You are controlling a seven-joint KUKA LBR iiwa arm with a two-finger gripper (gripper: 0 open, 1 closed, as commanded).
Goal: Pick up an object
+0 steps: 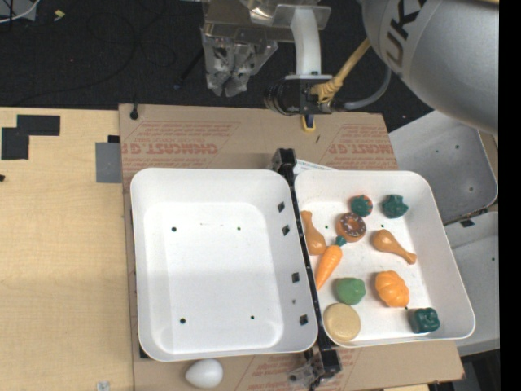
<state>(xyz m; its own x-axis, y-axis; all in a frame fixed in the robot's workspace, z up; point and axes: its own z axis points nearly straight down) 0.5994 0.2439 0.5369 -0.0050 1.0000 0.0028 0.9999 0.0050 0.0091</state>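
The grey arm [444, 43] fills the upper right, and the dark letters "UK" can be read on its casing, cut off by the frame edge. The gripper [232, 80] hangs off its left end over the black ground beyond the bench. Whether it is open or closed I cannot tell, and nothing is visibly held in it.

Below the gripper lies a brown cardboard sheet [203, 141] printed in red. The words are upside down from here, too faint to read with certainty. The left bin [142, 259] sits on it, straight below the gripper.

The right bin [446, 247] lies below and to the gripper's right and holds all the toy food, well apart from the tool:
- an orange carrot [328, 265] (closest to the dividing rim)
- a tan drumstick [394, 247]
- an orange pumpkin [391, 288]
- a cream disc [343, 322], the farthest piece below the gripper
- a green lump [350, 290]
- a chocolate doughnut [352, 226]
- a dark green cube [424, 321], in the far corner from the gripper

A white egg [203, 373] lies outside the bins, just past the left bin's lower rim.
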